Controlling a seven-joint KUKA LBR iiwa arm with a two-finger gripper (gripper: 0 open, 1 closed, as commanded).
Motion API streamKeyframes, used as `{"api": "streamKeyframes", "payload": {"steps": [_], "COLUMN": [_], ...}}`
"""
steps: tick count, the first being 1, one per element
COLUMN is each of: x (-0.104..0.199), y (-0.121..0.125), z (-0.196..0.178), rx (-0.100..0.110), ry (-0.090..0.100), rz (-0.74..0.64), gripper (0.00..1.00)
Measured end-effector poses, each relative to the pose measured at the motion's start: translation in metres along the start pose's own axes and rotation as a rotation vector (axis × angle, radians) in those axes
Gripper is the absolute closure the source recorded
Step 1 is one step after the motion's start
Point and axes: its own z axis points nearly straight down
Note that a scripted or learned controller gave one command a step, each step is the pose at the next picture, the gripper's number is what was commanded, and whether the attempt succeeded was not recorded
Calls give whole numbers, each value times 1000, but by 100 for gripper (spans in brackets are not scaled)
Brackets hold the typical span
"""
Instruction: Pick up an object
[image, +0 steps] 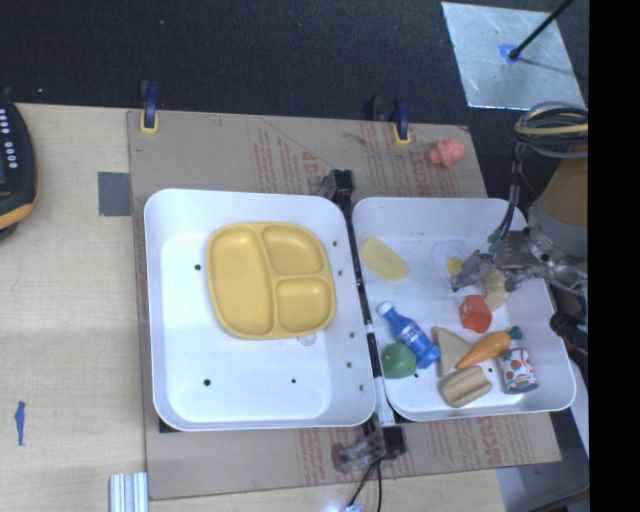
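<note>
Clutter fills the right bin, and that is where I am working: my claw hangs low over its upper right part, prongs spread apart and grasping nothing that I can make out. Taking the red tomato-like piece as my landmark, the claw sits just above it, with a small tan chunk between them, close by one prong. Below the red piece lies a carrot, then a bread roll and a small printed can; to its left are a blue bottle and a green ball, and further up-left a pale yellow lemon shape. Well left of all that, the left bin holds a yellow divided plate. I judge this to be the approach step, nothing picked yet. Next I need to settle the spread prongs around one piece, likely the tan chunk or red piece, clench squarely, then lift.
</note>
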Motion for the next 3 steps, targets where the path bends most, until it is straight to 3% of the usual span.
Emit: {"api": "streamKeyframes", "payload": {"steps": [1,2,3], "x": [9,-10,9], "y": [-42,18,-50], "z": [57,-81,61], "rx": [0,-26,3], "ry": [1,-8,2], "rz": [-1,-3,0], "gripper": [0,0,0]}}
